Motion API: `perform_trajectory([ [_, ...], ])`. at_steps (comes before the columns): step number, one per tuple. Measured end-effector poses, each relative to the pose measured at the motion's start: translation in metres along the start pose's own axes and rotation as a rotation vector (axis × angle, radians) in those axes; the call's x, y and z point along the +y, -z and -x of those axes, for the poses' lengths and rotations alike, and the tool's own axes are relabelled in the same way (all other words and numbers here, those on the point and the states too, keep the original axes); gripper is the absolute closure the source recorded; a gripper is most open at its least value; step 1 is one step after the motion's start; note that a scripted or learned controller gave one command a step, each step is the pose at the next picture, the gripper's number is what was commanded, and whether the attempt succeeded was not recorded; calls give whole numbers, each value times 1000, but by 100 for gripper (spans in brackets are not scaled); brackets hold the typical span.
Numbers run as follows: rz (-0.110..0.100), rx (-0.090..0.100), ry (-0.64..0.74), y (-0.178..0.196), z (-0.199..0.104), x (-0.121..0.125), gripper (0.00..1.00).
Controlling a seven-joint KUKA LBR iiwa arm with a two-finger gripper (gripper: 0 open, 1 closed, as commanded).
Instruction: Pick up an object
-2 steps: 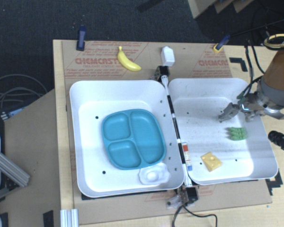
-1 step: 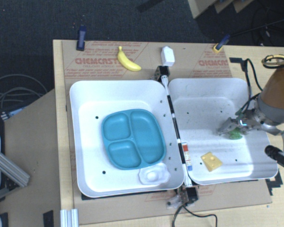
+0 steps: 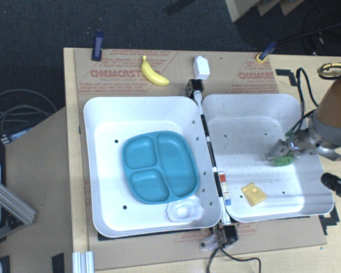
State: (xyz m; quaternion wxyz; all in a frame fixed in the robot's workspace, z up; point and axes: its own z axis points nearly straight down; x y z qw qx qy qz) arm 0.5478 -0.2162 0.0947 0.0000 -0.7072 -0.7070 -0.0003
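The arm reached in from the right, and its claw sat low in the right bin, right at a small green object on the bin floor; the metal tips lay touching or just above that green thing, but whether they stood released or clenched could not be told, nor whether anything was caught between them. A yellow cheese-like wedge lay near the front of the same bin, apart from the claw; the left bin carried a blue divided plate and a small white object at its front edge; a banana rested on the tabletop behind the bins.

By my reading, the step in hand was the grasp itself, with the green object the likely target; the approach looked finished and the lift not yet begun. The next move would call for the tips to close squarely around the green piece, then a straight rise clear of the bin wall; a soft or low-lying thing could slip out, so the grip wanted checking as it rose.
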Motion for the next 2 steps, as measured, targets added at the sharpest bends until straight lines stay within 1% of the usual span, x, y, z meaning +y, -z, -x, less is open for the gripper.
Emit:
perform_trajectory([
  [1,2,0,2,-10,-59,62,100],
  [2,3,0,2,91,-131,72,100],
])
